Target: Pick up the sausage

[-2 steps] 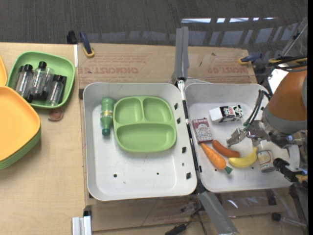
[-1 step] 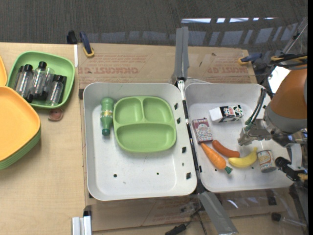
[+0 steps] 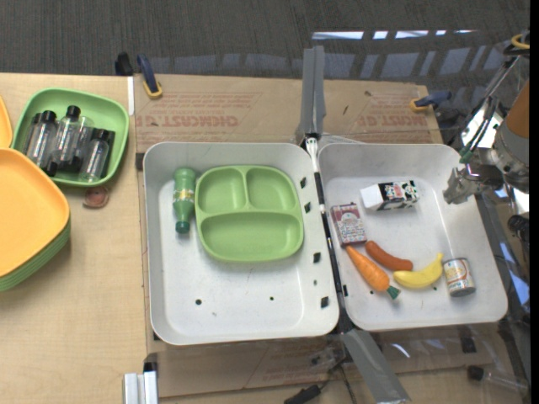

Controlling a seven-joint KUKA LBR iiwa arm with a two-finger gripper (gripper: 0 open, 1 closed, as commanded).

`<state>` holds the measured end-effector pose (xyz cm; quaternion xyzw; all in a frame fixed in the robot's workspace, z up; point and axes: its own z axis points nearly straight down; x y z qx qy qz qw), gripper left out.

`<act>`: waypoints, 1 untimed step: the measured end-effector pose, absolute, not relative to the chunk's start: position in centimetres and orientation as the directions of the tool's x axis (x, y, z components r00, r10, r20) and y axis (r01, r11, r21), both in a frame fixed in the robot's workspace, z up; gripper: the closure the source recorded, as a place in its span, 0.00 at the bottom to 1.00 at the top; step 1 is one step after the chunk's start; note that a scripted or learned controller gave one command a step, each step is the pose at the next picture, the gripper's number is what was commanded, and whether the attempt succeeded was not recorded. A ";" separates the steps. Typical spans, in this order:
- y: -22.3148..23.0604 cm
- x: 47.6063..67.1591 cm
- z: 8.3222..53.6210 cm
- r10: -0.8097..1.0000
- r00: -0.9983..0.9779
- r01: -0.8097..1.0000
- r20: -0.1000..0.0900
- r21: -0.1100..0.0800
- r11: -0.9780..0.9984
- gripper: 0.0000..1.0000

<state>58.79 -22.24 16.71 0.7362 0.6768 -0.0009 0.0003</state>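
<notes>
Closely: sausage (image 3: pixel 388 255) between carrot (image 3: pixel 368 268), banana (image 3: pixel 418 274).

Item: KUKA iiwa arm (image 3: pixel 515 137), at the right edge of the frame, partly cut off by it.

Casing: grey, smooth and rounded, with bright glare on its metallic upper parts.

Band: an orange-brown patch shows at the far right edge, above the wrist.

Wrist section: pale grey to silver, angular, with reflective facets; fine detail is blurred.

End effector (image 3: pixel 457 188): small, dull grey metal, boxy in outline, at the right-centre of the frame. Screws, markings and cables are too small to make out at this resolution.
</notes>
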 end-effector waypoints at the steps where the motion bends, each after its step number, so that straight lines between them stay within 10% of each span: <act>1: -21.0 65.2 27.9 0.928 0.372 0.928 -0.003 0.000 -0.372 1.00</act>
